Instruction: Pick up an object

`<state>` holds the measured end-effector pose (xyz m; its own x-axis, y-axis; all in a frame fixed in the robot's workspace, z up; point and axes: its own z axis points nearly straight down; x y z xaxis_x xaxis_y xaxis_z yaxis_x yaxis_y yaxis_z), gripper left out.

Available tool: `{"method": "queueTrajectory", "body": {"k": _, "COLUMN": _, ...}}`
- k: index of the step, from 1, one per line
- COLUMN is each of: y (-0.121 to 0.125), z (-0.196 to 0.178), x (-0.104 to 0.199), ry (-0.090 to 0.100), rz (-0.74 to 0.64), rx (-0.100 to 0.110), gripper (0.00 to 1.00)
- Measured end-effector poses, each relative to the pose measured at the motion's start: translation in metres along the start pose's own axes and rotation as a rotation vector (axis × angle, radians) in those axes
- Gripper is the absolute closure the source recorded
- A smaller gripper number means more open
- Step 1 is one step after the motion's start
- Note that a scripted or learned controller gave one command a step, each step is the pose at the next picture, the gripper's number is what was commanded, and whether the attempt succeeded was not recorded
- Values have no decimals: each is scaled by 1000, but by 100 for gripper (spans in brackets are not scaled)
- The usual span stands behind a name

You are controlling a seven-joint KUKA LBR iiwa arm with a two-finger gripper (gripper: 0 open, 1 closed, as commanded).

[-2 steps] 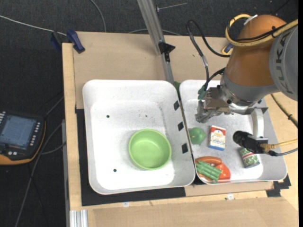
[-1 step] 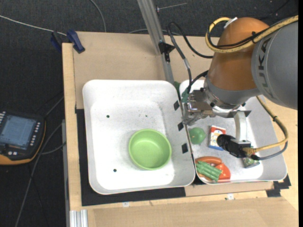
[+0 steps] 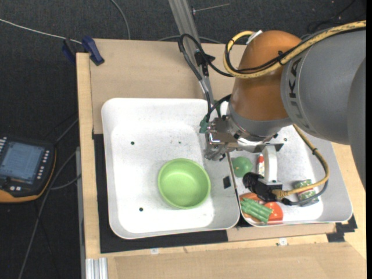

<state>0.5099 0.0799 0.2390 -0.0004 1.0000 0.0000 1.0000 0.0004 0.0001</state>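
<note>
A green bowl (image 3: 184, 182) sits upright in the left white bin (image 3: 125, 127), towards its front right. In the right bin (image 3: 334, 205) lie a small green rounded object (image 3: 242, 166), a white and red object (image 3: 269, 166), and a red-orange item with a green ridged piece on it (image 3: 260, 210) at the front left corner. My gripper (image 3: 218, 149) hangs under the orange wrist, over the wall between the two bins. It is just left of the green rounded object and behind the bowl's right side. I see nothing held in it.
A small black piece (image 3: 226, 181) lies by the divide between the bins. A small green and grey item (image 3: 304, 186) rests in the right bin. The arm's grey body covers that bin's back part. A grey pole (image 3: 186, 16) and cables cross the bench behind.
</note>
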Motion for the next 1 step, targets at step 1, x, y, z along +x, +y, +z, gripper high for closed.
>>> {"method": "queueTrajectory", "body": {"k": 1, "y": 0, "z": 0, "x": 1, "ry": 0, "rz": 0, "rx": 0, "gripper": 0}}
